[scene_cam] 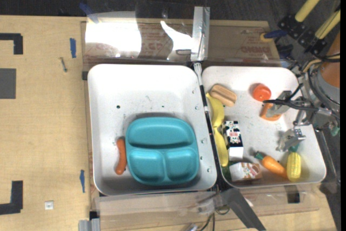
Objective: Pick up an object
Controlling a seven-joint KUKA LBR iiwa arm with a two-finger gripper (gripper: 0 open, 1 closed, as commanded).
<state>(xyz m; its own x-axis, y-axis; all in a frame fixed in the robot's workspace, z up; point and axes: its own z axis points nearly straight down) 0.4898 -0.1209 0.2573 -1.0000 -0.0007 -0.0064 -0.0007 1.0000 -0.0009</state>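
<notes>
While the gripper hangs low over the right side of the right bin, its dark, cable-hung parts overlap so much that whether it is spread or clenched cannot be told, and nothing can be seen caught in it. Just near of it, touching the bin floor, lies a small yellow corn cob with a knobbly surface, and beside that, to the left, a smooth orange carrot with a green tip. Farther off sit a round orange fruit and a tan hot dog bun. A long yellow banana runs along the bin's left wall, next to a black-and-white box and a small carton whose print is too small to read. The left bin holds a glossy teal divided plate and an orange sausage at its left edge.
</notes>
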